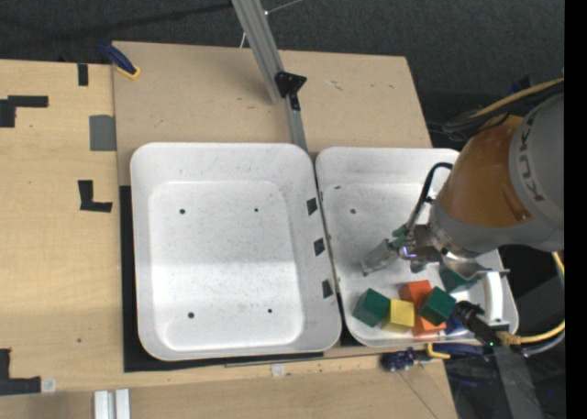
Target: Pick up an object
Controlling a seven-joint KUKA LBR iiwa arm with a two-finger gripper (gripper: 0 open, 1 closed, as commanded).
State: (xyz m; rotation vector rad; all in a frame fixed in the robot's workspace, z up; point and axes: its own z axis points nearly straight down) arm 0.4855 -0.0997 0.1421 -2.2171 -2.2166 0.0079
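The wooden bench (55,225) fills the left and centre of the frame, and on it sit two shallow white bins side by side: the left bin (225,248) in the middle of the frame and the right bin (367,188) toward the right. The grey arm (500,188), with its orange band, comes in from the right edge and bends down over the right bin. Its gripper (385,257) hangs low over the middle of that bin's floor, above and left of the blocks; whether it is released or clenched I cannot tell, and nothing is visibly caught in it. The candidate objects cluster in the lower right of the frame, at the near end of the right bin: a green block (371,307), a yellow block (402,314) just beside it, an orange block (417,293) and a second green block (438,303) close behind. The step in hand looks like the approach, before any grasp. The next move probably calls for shifting down-frame toward the cluster and settling on one block, likely the outer green one, since its neighbours crowd tightly.
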